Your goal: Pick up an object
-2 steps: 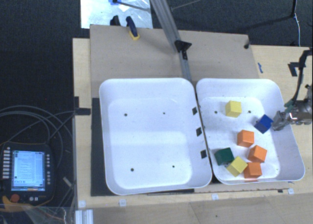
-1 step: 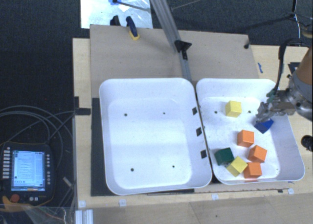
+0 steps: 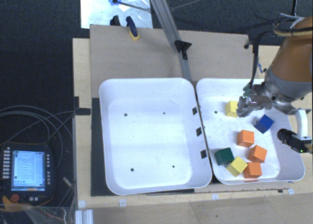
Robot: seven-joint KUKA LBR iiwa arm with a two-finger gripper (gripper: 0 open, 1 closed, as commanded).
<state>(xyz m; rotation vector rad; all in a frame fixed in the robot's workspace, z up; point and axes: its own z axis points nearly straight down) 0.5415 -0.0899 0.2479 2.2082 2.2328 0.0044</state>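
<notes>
My gripper (image 3: 243, 111) hangs low over the right bin (image 3: 210, 142), right beside a yellow cube (image 3: 232, 108) that lies just to its left. A blue cube (image 3: 263, 123) sits a little to the gripper's lower right. Further toward the front lie three orange cubes (image 3: 245, 138) (image 3: 257, 153) (image 3: 253, 170), a green cube (image 3: 224, 156) and a second yellow cube (image 3: 237, 166). Nothing shows between the gripper's tips.
The left bin (image 3: 146, 135) stands next to the right one, with black clips along the shared wall. A slanted metal pole (image 3: 168, 22) crosses the bench's back. A teach pendant (image 3: 27, 171) with cables lies on the floor at the left.
</notes>
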